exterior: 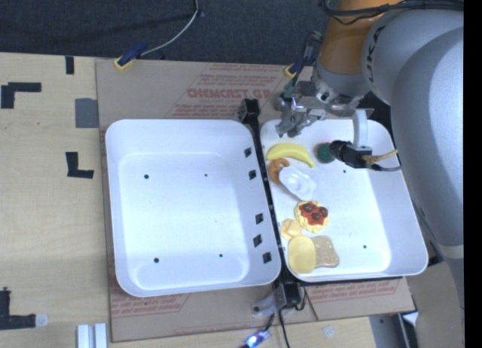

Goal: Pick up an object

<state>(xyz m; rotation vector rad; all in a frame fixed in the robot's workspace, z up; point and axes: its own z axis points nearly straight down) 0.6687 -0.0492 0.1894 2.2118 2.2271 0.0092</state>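
My gripper (289, 126) hangs over the far left corner of the right bin (376, 211), just above and behind a yellow banana (291, 152). Nothing is visibly held in it. Right of the banana lies a small green ball (324, 152). A brown-orange piece (276, 166) and a white object (299, 183) lie just in front of the banana. Further forward are a red and yellow tart (312, 215), a small yellow piece (290, 227), a larger yellow piece (301, 253) and a tan bread slice (326, 251).
The left bin (181, 203) stands beside the right one, joined along a divider with black clips (260, 188). The grey arm with its orange band (354, 15) fills the upper right. A cable (173, 38) runs across the dark floor behind.
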